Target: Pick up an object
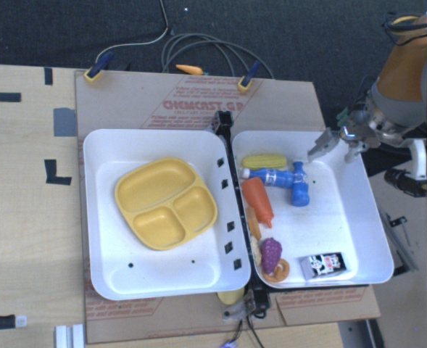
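We see toys in the right bin [358, 216]: blue hammer [289, 180], yellow piece [264, 162], carrot [257, 201], grapes [271, 251] | tool [338, 145] above its far right corner, fingers spread, pinching nothing | left bin [101, 194]: yellow divided plate [165, 202]

Both white bins [101, 194] look like smooth moulded plastic, slight sheen. Yellow divided plate [166, 201]: matt plastic. Blue toy hammer [285, 180], orange carrot [257, 200], yellow corn [264, 162] and purple grapes [271, 252]: smooth toy plastic. Small black-and-white carton [323, 264] looks like printed card. Board under the bins [191, 104]: matt brown cardboard, red print. Bench top [25, 194]: pale wood-look, matt. Floor behind [271, 20]: dark, rough carpet. Gripper [341, 145]: bare grey metal, dull shine.
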